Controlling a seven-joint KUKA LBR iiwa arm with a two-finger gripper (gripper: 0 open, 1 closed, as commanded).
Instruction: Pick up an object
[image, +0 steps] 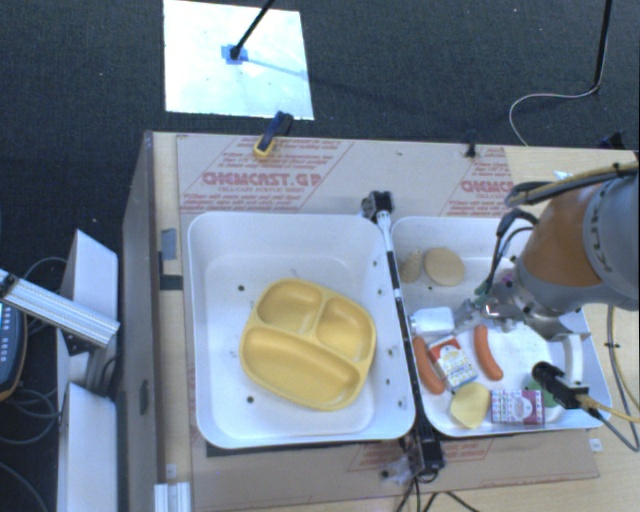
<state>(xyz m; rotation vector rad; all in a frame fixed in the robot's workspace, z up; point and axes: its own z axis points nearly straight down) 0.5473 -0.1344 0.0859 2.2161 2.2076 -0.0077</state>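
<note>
My desk (330, 165) filled the frame's middle. A yellow divided plate (307, 343) lay in the left bin (215, 260). At lower right, the right bin (590, 370) held sausages (487, 352), round cookies (443, 266) and a cheese wedge (469, 405). My tool (490, 305) hung over them; I cannot tell its spread.

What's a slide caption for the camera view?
Arm over right bin of toy food; yellow tray in left bin.

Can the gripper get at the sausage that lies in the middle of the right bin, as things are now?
Probably yes. The gripper hangs just above the sausage in the right bin, and nothing lies on top of it. The small packet beside it leaves little room on that side.
</note>
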